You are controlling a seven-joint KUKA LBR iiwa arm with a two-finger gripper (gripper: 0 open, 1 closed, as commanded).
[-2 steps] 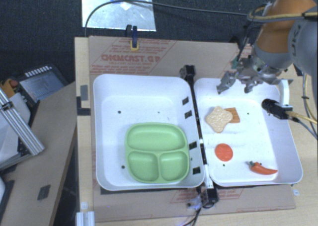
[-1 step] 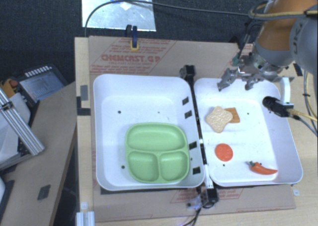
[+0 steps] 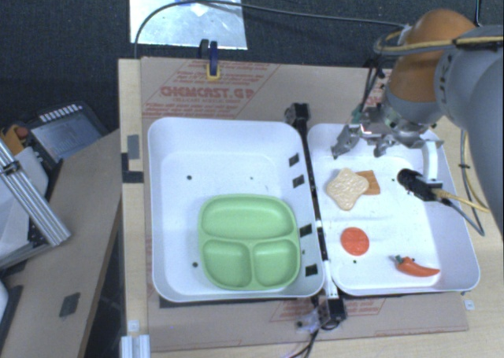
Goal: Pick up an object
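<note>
the gripper [image 3: 364,141] hangs over the far end of the right bin [image 3: 453,226], open, grasping nothing. just below it lies a bread slice [image 3: 347,189] on a cracker [image 3: 368,182]; nearer sit a tomato slice [image 3: 355,241] and a carrot [image 3: 415,267]. a green tray [image 3: 248,240] fills the left bin [image 3: 181,160].

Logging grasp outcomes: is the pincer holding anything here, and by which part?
Nothing is held. The pincer hangs open above the right bin, with the cracker lying below it, untouched.

Bright, even overhead light; soft shadows, slightly grainy.
</note>
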